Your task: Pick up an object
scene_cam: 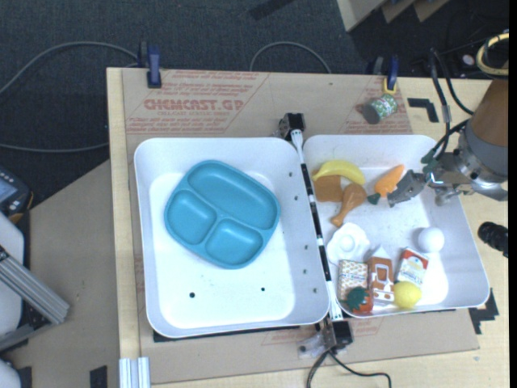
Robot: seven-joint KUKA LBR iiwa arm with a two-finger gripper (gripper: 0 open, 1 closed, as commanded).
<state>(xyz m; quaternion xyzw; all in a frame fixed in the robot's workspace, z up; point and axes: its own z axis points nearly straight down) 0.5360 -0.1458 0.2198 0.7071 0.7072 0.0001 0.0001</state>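
The right bin [452,150] holds toy food. A yellow banana [340,170], a brown drumstick [348,202] and an orange carrot [388,179] lie in its far half. A white ball [430,238], a white fried egg [347,239], small printed boxes [352,275], a red-and-white carton [413,265] and a lemon [406,295] lie in the near half. My gripper [422,193] hangs over the right part of this bin, open, with nothing between its fingers. Its left finger [402,190] is just right of the carrot's lower end.
The left bin [161,289] holds a blue divided plate [222,213]. A black hinge strip [311,217] runs between the bins. A small green-and-grey object [380,108] lies on the board behind the right bin. Cables hang at the far right.
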